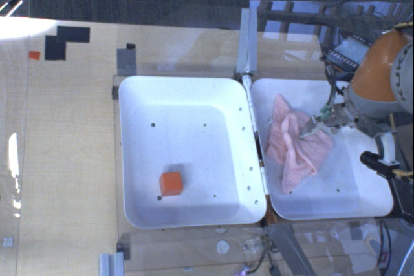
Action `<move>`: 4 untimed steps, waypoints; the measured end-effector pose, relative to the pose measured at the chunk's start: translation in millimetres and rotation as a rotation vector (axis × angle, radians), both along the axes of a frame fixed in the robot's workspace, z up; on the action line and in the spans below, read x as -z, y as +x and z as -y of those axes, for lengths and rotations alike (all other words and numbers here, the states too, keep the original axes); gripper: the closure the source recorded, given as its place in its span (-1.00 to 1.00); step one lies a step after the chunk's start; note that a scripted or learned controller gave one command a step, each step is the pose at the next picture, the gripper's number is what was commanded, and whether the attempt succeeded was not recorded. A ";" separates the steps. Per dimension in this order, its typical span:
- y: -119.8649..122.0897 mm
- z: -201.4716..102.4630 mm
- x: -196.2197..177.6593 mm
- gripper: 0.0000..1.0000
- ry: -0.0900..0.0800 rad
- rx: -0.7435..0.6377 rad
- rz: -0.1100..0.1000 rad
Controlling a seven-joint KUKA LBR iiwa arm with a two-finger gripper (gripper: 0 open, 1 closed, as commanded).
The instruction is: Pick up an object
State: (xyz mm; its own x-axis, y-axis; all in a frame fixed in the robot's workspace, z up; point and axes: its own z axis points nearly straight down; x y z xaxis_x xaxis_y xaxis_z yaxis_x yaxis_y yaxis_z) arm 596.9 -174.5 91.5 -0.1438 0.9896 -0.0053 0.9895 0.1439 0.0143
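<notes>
You can see the tool (315,126) low in the right bin (362,203), at the upper right edge of the pink cloth (294,145). Whether it grips the cloth, I cannot tell. The cloth lies crumpled on the bin floor, so lifting is not yet done. The orange block (171,183) sits untouched in the left bin (136,106).

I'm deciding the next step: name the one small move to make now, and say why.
Probably lift a little and watch. The gripper sits on the right part of the pink cloth in the right bin, where folds bunch up toward it. A slight rise would show whether the cloth comes along.
</notes>
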 end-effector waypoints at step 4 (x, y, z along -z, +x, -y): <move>72.0 -99.5 -96.1 1.00 -0.002 -0.260 -0.003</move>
